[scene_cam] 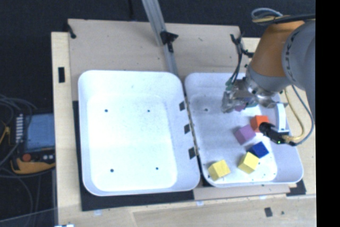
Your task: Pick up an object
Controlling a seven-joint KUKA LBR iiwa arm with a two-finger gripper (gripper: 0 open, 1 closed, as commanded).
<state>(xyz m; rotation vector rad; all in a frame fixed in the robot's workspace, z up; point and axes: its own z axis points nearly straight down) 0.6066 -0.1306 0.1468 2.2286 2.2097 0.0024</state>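
Yellow block (pixel 219 169) at the right bin's (pixel 210 87) front edge, well apart from the gripper (pixel 232 102), grip state indiscernible.

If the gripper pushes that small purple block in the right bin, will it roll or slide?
The small purple block looks flat-faced, so it would probably slide rather than roll. It seems rigid and likely light for its size. The orange block sits close beside it, so a push towards that side may nudge that too.
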